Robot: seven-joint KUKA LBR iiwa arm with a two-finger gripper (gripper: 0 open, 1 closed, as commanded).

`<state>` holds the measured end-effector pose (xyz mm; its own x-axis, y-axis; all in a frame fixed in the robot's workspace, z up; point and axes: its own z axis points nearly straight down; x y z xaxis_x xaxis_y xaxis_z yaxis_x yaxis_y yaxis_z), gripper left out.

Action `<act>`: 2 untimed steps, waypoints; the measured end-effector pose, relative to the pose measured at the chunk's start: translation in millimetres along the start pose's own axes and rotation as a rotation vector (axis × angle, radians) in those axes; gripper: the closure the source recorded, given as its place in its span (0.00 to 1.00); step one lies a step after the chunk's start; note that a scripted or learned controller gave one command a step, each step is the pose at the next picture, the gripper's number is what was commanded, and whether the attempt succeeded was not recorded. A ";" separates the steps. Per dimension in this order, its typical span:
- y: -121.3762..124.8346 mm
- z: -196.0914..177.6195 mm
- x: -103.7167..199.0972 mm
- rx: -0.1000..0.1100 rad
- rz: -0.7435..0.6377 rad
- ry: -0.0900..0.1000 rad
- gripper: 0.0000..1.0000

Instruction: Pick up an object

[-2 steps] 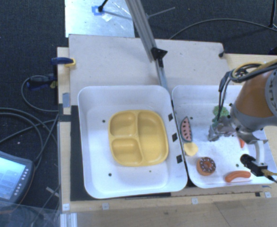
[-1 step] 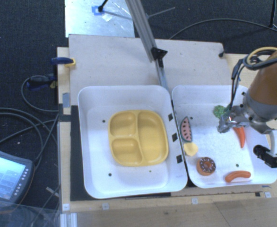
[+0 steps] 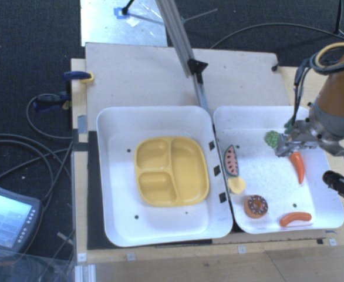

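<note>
Reaching with our grey gripper (image 3: 286,147) just beside small green plastic broccoli (image 3: 272,138); grip state unclear; next, centre over it and descend.

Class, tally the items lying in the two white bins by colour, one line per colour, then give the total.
Yellow: 2, divided tray and small yellow piece
Green: 1, broccoli
Orange-red: 2, carrot and sausage
Red with green rind: 1, watermelon slice
Brown: 1, donut
Total: 7
</note>
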<state>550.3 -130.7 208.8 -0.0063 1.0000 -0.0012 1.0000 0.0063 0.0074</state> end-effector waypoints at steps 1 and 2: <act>-1.8 -45.5 4.0 0.000 0.000 0.000 1.00; -1.3 -52.8 59.5 0.004 -0.005 0.003 1.00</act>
<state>548.2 -71.1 261.5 -0.0114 0.9999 0.0022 0.9999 0.0113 0.0035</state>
